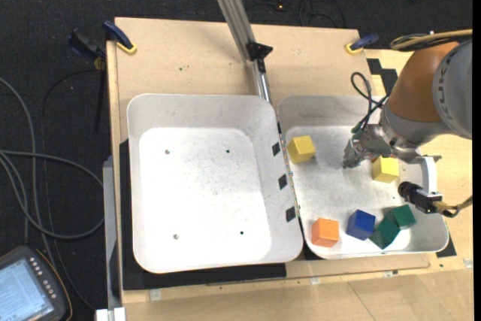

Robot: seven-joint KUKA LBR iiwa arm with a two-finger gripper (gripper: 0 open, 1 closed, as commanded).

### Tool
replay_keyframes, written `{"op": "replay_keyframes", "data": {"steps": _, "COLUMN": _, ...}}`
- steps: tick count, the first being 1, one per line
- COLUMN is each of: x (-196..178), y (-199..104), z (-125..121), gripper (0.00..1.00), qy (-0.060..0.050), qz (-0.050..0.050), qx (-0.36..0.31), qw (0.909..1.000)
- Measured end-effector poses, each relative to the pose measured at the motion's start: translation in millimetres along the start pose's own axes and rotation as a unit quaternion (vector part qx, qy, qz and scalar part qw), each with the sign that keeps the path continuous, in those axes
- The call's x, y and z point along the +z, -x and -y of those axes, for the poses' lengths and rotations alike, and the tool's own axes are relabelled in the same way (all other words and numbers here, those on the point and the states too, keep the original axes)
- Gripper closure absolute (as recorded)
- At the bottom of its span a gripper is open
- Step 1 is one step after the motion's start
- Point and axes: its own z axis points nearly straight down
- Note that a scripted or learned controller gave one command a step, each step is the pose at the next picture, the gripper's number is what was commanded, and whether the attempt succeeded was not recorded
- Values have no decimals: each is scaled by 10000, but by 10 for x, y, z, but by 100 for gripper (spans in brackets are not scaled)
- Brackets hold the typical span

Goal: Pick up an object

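The desk is carrying two white bins: the left bin and the right bin, which is holding six blocks. The grey arm is reaching in from the right, its pincer hanging low between two yellow blocks; its grip is impossible to tell. Along the near wall are lying two green blocks, one blue block and one orange block.

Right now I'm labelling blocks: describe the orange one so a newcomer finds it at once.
Look in the right-hand white bin, along its near edge. The orange block is leftmost in that row, beside the blue block; it is the sole orange cube.
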Motion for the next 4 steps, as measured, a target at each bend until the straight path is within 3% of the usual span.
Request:
{"op": "replay_keyframes", "data": {"steps": 2, "x": -1263, "y": -57, "z": -73, "gripper": 100, "qy": 36, "qz": 11, "qx": -25, "qw": 10000}}
{"op": "replay_keyframes", "data": {"steps": 3, "x": -1395, "y": -57, "z": -83, "gripper": 100, "qy": 10, "qz": 3, "qx": -22, "qw": 10000}}
{"op": "replay_keyframes", "data": {"steps": 4, "x": -1308, "y": -627, "z": -285, "gripper": 100, "qy": 0, "qz": -9, "qx": -50, "qw": 10000}}
